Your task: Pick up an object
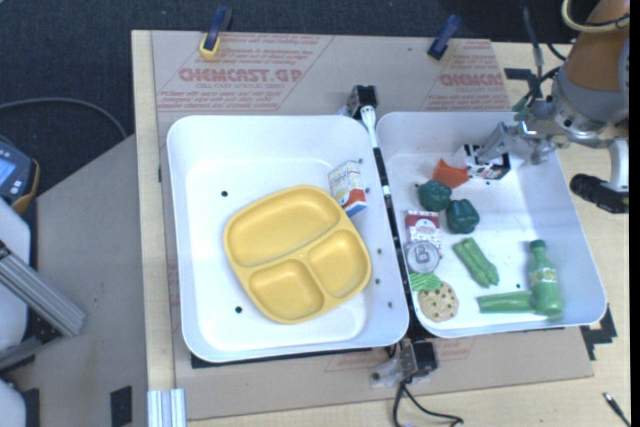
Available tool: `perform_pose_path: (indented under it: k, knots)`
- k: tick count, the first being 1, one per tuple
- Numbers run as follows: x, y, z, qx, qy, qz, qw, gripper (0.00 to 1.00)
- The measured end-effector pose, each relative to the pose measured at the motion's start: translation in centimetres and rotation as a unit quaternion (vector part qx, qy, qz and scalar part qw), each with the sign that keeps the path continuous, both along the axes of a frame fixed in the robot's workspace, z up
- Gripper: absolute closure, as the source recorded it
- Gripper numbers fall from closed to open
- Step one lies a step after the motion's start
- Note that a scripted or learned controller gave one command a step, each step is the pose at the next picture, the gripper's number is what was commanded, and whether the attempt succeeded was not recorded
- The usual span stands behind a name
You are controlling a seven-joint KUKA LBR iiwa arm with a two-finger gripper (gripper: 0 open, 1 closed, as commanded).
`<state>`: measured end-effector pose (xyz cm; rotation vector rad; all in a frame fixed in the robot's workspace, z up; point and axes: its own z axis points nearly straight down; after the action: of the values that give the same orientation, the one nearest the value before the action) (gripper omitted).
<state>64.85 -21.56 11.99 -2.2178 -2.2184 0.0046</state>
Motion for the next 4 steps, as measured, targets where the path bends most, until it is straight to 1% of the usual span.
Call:
perform_pose_path:
  k: [1, 2, 3, 4]
  knots:
    - [0.6, -0.1, -1.2, -0.0025, -0.010, 0.001, 0.9999, 0.00]
    - [0.8, -0.2, -0.1, -0.0047, -0.016, 0.001, 0.9999, 1.00]
    - [1.8, 0.1, 5.9, -0.0022, -0.007, 0.001, 1.0000, 1.00]
    - [2.0, 0.0, 10.9, -0.0023, -0.007, 0.001, 1.0000, 1.00]
